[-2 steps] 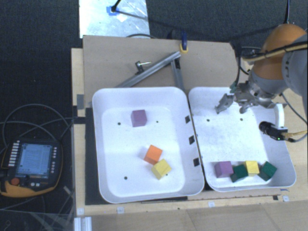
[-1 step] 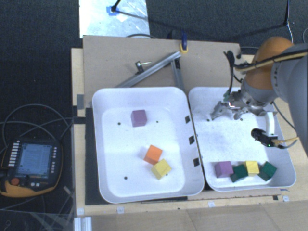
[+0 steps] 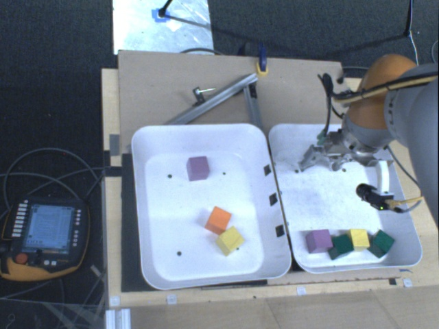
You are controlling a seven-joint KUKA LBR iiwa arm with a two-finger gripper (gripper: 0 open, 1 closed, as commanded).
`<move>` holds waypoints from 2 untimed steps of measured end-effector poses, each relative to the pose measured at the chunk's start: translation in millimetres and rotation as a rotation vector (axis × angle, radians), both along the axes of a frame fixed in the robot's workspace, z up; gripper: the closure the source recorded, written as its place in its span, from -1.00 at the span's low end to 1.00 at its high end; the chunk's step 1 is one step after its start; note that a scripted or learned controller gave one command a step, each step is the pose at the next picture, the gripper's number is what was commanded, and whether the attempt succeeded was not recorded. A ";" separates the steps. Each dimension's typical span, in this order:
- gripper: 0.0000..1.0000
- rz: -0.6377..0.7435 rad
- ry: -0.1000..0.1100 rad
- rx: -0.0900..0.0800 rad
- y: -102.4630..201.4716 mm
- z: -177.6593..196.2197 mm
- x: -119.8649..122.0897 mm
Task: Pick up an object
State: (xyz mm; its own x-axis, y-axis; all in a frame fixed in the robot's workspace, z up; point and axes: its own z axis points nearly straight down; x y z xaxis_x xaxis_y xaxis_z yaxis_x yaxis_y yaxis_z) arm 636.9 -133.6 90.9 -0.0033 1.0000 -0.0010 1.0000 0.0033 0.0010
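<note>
- Two white bins lie side by side on the bench (image 3: pixel 206 74): left bin (image 3: pixel 147 204), right bin (image 3: pixel 295 149).
- Left bin: purple cube (image 3: pixel 197 168) near the far wall; orange cube (image 3: pixel 218 219) touching yellow cube (image 3: pixel 230 240).
- Right bin, near wall: a row of purple block (image 3: pixel 318 240), dark green block (image 3: pixel 340 245), yellow block (image 3: pixel 359 238), second green block (image 3: pixel 381 242).
- Gripper (image 3: pixel 310 159) sits over the right bin's far end, well apart from the row; whether its jaws are open or closed cannot be told.

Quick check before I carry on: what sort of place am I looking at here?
Most likely a robotics lab test cell, not a home or shop. The arm works over two white bins of coloured blocks, such as the orange cube, and a teach pendant lies on the carpet.
</note>
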 end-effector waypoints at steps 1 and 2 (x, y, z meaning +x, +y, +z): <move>1.00 0.002 -0.004 0.000 -0.3 12.1 1.3; 1.00 0.000 -0.006 0.000 0.2 57.4 -1.3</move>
State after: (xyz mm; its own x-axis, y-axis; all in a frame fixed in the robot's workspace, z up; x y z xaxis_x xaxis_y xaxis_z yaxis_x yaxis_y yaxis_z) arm 635.6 -133.4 148.3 -0.0037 1.0000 -0.0012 1.0000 0.0037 0.0068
